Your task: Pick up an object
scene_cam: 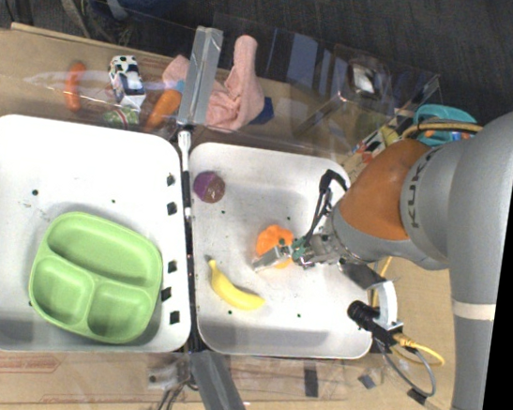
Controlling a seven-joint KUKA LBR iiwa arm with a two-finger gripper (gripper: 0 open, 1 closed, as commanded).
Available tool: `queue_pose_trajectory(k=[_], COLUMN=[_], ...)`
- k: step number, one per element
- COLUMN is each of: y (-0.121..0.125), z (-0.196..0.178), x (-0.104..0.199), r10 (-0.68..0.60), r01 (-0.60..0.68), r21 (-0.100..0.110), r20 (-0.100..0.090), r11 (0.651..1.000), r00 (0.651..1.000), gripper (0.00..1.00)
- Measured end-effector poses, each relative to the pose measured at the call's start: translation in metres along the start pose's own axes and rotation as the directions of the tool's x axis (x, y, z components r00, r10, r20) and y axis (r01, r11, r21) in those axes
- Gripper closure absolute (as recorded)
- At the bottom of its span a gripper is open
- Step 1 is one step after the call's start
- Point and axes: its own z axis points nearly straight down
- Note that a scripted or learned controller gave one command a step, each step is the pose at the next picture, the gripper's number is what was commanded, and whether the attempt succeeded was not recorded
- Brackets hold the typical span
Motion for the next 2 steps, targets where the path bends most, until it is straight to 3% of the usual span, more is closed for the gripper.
queue_pose_trajectory(k=[1, 2], y=[0.127, 0.018], z=[-0.012, 0.000], x=[0.030, 0.013], r10=[0.063, -0.003], r01=[-0.063, 0.003], r21=[-0.004, 0.000], r20=[0.002, 0.000], r11=[0.998, 1.000], r00=[0.998, 1.000], gripper=[0.00, 0.00])
